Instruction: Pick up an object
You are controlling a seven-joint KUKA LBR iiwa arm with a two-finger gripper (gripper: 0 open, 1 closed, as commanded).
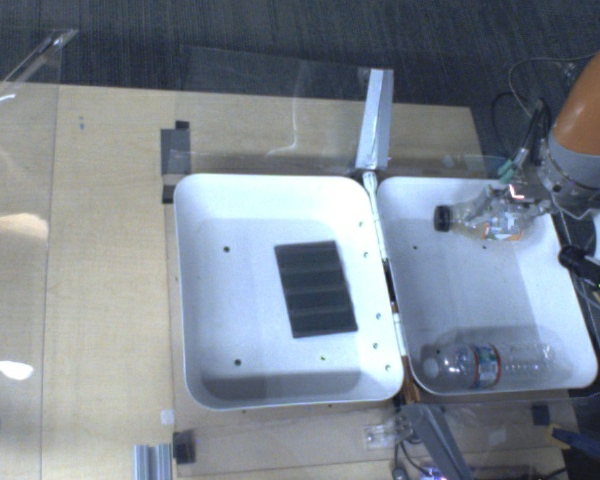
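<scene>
Bright even overhead light, soft shadows, slightly blurry, glare on bins [280,193].

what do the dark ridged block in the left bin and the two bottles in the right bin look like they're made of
The dark ridged block looks like matte black rubber or foam: no glare, soft-looking ribs. The bottle near the front wall seems to be clear, glossy thin plastic, since the bin shows through it. The crumpled bottle at the back looks the same, with a dark cap.
</scene>
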